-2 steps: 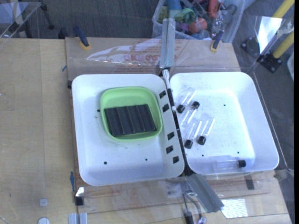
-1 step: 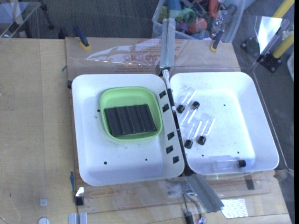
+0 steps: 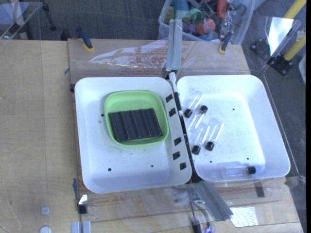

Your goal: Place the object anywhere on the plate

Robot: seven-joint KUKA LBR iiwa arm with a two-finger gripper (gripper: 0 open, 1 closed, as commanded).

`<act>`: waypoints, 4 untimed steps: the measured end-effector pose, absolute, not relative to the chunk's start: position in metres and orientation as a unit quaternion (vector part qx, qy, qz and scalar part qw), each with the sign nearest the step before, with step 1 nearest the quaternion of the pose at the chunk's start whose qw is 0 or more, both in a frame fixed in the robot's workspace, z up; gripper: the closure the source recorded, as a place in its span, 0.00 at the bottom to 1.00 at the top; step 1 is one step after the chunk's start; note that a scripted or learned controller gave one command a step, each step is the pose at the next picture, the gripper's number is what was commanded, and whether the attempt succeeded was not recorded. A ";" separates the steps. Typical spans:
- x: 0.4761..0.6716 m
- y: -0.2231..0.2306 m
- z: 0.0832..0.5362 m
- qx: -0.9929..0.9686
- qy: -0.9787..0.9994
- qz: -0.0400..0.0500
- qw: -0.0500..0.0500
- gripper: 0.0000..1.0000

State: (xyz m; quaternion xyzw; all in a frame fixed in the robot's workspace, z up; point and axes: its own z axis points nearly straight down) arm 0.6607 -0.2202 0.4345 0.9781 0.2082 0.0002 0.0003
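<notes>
A green plate [image 3: 110,105] is set in the left white bin [image 3: 92,144], toward its back half. A dark ribbed slab [image 3: 135,124] is laid flat on the plate, covering most of its floor and kept within its rim; it is the thing already resting on the plate.

In the right white bin [image 3: 257,125], several clear tubes with black caps [image 3: 201,130] are scattered near the wall shared with the left bin, some lying just beside one another. One further capped tube [image 3: 237,170] is laid apart from them along the front wall.

A row of small black clips [image 3: 172,111] is fixed along the seam between the two bins. Behind the bins, a clear box of coloured items [image 3: 209,8] is seen beyond the bench [image 3: 34,130].

Whether the end effector is open or closed cannot be told.
</notes>
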 end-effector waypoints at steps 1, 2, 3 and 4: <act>0.658 -0.222 0.434 0.990 0.144 -0.001 0.000 0.00; 0.658 -0.221 0.435 0.990 0.144 -0.001 0.000 0.00; 0.661 -0.221 0.434 0.994 0.113 0.001 0.000 0.00; 0.654 -0.221 0.347 0.995 0.103 -0.001 -0.001 0.00</act>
